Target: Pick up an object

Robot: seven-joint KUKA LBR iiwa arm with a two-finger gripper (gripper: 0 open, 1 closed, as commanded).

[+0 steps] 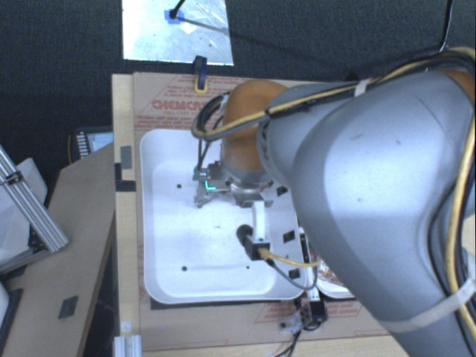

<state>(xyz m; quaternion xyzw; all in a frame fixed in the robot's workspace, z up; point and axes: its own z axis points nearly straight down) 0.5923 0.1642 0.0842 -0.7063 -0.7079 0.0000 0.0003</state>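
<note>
Hanging over the left bin (175, 233), the gripper (213, 190) is masked by the arm (372, 184), its grip state unreadable.

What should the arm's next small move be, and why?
Probably a short lift and a shift toward the right bin: the end effector hangs low over bare white floor in the left bin, so a grasp here would likely catch nothing.

We're looking at a robotics lab here; big grey arm (372, 184) over a white bin (171, 274), cardboard sheet (171, 99) beneath; aluminium framing rail (30, 203) at left.
</note>
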